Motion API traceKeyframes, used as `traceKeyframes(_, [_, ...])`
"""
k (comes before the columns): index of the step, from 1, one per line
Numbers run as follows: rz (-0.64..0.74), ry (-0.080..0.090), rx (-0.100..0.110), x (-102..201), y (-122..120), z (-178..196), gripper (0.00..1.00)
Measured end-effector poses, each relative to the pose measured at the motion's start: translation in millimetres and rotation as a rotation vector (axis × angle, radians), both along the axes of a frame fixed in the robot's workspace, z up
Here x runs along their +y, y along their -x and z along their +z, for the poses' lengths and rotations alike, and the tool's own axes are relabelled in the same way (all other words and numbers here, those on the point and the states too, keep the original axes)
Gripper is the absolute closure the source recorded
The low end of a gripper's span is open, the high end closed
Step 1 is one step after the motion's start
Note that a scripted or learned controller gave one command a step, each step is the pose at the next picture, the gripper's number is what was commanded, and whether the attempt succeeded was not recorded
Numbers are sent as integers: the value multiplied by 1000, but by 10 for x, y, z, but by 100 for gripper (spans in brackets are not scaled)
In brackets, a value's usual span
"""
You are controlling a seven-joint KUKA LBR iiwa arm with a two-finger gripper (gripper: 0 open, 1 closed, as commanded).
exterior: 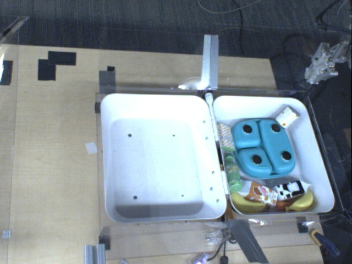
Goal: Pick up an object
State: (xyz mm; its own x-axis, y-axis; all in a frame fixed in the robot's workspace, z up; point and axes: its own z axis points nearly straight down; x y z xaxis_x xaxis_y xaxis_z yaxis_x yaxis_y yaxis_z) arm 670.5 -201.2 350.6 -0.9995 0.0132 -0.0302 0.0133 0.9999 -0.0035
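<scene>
The right bin [320, 164] holds several objects. A large blue four-lobed piece with black holes [263, 147] lies in its middle. A small white and tan block [286, 116] rests near the far right corner. Along the front wall lie a yellow banana [301, 203], an orange and white packet [263, 193] and a black-and-white patterned item [290, 188]. A green item [234, 175] sits against the left wall. My gripper [324, 62], silvery, hovers outside the bins, beyond the right bin's far right corner and well apart from every object.
The left bin [157, 155] stands beside the right one, with a metal post [210, 65] rising behind the divider between them. Black cables [231, 4] run over the dark floor at the back. The tan bench top [49, 158] stretches to the left.
</scene>
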Motion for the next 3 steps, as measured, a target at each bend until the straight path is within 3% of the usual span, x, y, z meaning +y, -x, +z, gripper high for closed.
traceKeyframes(1, [-3, -2, 15, -32, 15, 391, 100])
traceKeyframes(3, [-156, -5, 16, -44, 44, 584, 100])
